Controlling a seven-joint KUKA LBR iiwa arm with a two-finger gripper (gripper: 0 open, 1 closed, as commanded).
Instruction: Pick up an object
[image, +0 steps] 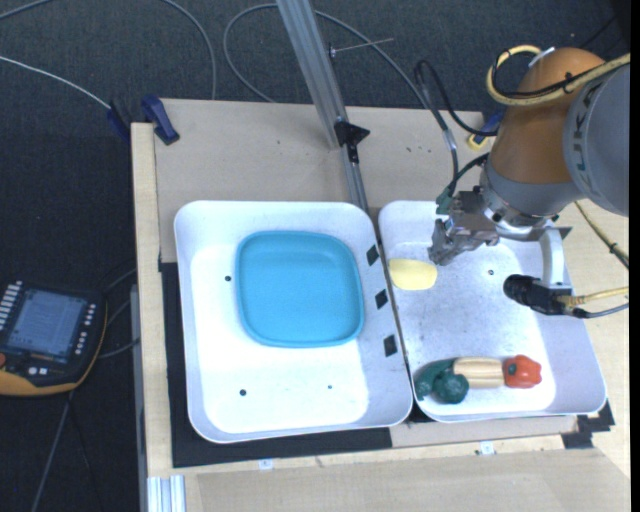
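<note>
Two white bins: the left bin (200, 390) holds a blue plate (300, 288); the gripper (447, 245), finger state indiscernible, hovers near a yellow lemon (412, 275).

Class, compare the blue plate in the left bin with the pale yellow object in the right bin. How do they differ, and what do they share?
The blue plate is a flat rounded square; the pale yellow object is a small oval lump. The blue plate is far larger, covering much of the left bin, while the yellow object takes a small spot in the right bin. The gripper hangs just beside the yellow object, away from the plate. Both lie on a white bin floor.
</note>
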